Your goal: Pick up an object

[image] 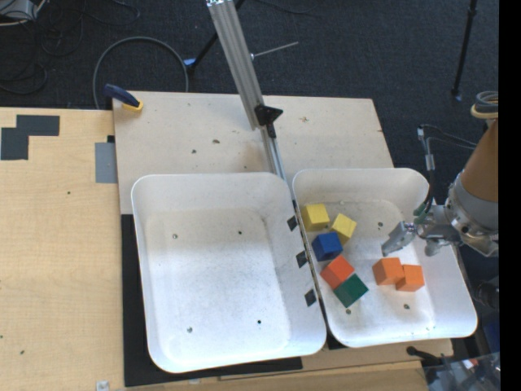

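The right bin (383, 182) holds several small blocks. Two yellow blocks (316, 215) (344, 226) lie near its left wall, with a blue block (327, 244), a red-orange block (337, 270) and a green block (352, 289) below them. Two orange blocks (388, 270) (411, 278) touch each other towards the right. My gripper (415, 243) hangs over the bin's right side, just behind the two orange blocks. It is open, its fingers are spread, and nothing sits between them.
The left bin (155, 194) stands beside the right one, with black clips along the shared wall. A slanted aluminium bar (240, 55) rises behind the bins. The right bin's right wall lies close under the arm's wrist (476, 194).
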Robot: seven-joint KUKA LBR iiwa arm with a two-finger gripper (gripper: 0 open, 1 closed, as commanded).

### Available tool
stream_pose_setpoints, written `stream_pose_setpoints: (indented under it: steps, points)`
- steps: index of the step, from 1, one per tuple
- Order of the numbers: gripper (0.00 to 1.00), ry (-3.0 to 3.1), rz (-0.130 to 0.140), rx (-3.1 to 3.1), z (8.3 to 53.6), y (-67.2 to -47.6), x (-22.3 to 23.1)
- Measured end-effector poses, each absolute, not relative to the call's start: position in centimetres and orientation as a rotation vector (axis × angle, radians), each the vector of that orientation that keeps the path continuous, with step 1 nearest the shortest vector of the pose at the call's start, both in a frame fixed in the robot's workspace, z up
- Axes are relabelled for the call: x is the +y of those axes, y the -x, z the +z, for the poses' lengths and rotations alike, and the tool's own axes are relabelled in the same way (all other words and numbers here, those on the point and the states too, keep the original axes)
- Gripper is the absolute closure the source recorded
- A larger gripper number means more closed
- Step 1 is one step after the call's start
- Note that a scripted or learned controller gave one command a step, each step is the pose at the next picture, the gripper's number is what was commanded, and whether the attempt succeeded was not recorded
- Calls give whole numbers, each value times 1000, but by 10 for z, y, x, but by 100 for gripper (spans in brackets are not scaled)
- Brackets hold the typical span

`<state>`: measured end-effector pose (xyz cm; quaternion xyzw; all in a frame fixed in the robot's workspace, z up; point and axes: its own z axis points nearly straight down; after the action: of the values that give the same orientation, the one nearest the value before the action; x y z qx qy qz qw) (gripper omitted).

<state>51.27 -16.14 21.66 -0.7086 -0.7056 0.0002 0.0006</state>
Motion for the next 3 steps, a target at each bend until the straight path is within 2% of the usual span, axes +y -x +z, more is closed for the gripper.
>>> stream_pose_setpoints:
  steps: [1, 2, 3]
  points:
    - [0, 2227, 1, -2215, 217, -513, -161]
    - [100, 2226, 0, -2216, 226, -513, -162]
    - [0, 2228, 0, -2214, 226, -513, -162]
